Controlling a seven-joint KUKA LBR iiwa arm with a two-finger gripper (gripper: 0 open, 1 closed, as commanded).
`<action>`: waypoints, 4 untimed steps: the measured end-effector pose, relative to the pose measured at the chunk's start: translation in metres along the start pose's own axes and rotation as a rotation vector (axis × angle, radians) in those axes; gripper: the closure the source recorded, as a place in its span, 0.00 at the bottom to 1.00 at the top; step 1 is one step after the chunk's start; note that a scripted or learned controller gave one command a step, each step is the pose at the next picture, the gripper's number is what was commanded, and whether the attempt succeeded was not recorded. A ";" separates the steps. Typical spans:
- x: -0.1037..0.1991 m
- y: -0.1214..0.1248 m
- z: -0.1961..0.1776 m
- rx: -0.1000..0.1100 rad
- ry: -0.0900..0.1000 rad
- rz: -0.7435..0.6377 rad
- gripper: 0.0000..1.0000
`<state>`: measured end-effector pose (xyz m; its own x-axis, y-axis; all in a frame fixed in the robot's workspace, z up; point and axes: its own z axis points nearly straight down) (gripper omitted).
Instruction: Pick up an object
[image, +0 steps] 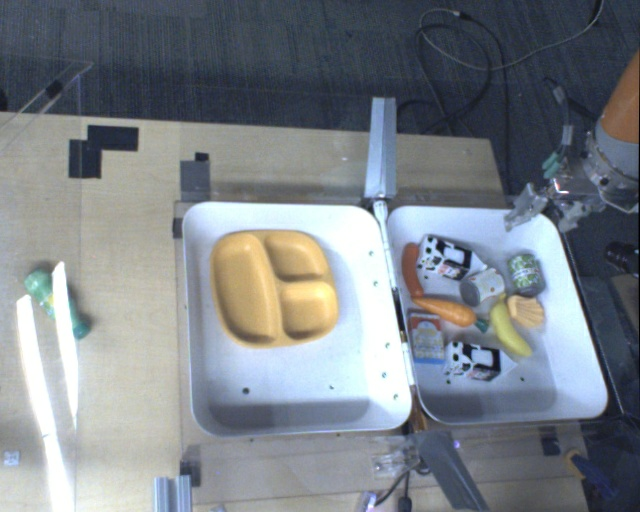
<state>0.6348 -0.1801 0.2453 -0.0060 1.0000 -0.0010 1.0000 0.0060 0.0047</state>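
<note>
The right bin (570, 385) holds a pile of small items. Among them are a black-and-white cow-patterned carton (443, 260), a second one (472, 362), a red sausage (411, 268), an orange carrot (443, 311), a yellow banana (510, 332), a grey cup (483, 288), a green can (524, 272) and a small flat packet (427, 338). My gripper (547, 208) hangs over the bin's far right corner, above and to the right of the green can. It looks open, with nothing between its fingers.
The left bin (300, 400) carries a yellow divided tray (273, 285). A metal post (381, 150) stands behind the seam between the bins. A green object (45, 290) and white strips lie on the bench at far left.
</note>
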 end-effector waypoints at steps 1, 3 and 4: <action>-0.023 -0.068 0.115 0.002 0.000 0.208 0.00; 0.004 -0.088 0.139 -0.006 0.001 0.157 1.00; 0.036 -0.061 0.017 -0.002 -0.001 0.189 1.00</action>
